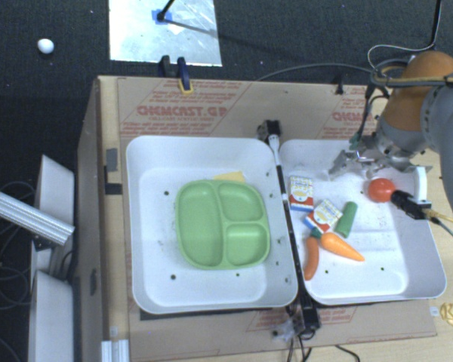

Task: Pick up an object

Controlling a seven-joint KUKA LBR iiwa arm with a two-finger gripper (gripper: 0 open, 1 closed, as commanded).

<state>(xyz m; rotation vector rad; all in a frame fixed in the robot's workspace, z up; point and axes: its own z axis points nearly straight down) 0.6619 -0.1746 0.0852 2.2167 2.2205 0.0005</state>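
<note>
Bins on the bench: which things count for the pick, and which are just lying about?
For the pick: gripper, tomato, carrot, green cucumber, small cartons, all in the right bin.

Lying about: green divided plate in the left bin, white ball on the floor.

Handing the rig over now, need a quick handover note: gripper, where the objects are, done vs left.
Gripper: over the back of the right bin, nothing visibly between its fingers; open or shut not readable.
Right bin: red ball, green piece, two carrots, two small cartons.
Left bin: green divided plate over a yellow item.
Done: no pick visible.
Left: grasp and lift one object.
</note>
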